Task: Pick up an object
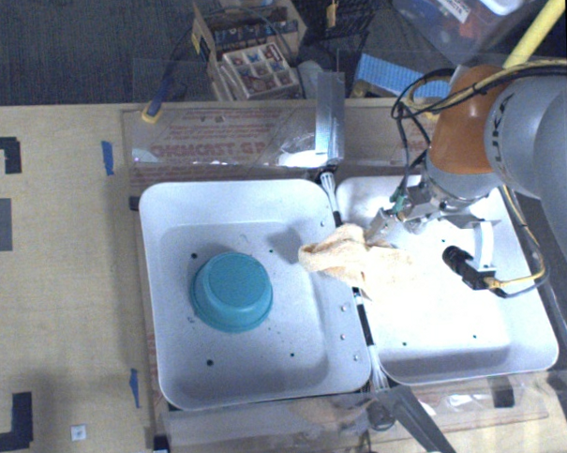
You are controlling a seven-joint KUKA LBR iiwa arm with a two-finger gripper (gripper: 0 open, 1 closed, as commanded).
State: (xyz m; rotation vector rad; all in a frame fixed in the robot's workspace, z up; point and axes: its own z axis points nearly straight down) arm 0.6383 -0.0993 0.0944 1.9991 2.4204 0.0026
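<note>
Bowl (232,290), teal, upturned in left bin (164,273); tan cloth (352,256) draped over the divide between both bins; hand (385,221) touching cloth's far right edge, grip state impossible to tell.

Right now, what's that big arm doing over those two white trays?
The arm reaches in from the right, and its gripper is down at a tan cloth that lies draped across the divide between the two bins. It looks to be trying to pick the cloth up; the cloth is bunched and partly raised beneath the gripper. A blue bowl sits upside down in the left bin, untouched. The right bin holds the rest of the cloth.
</note>
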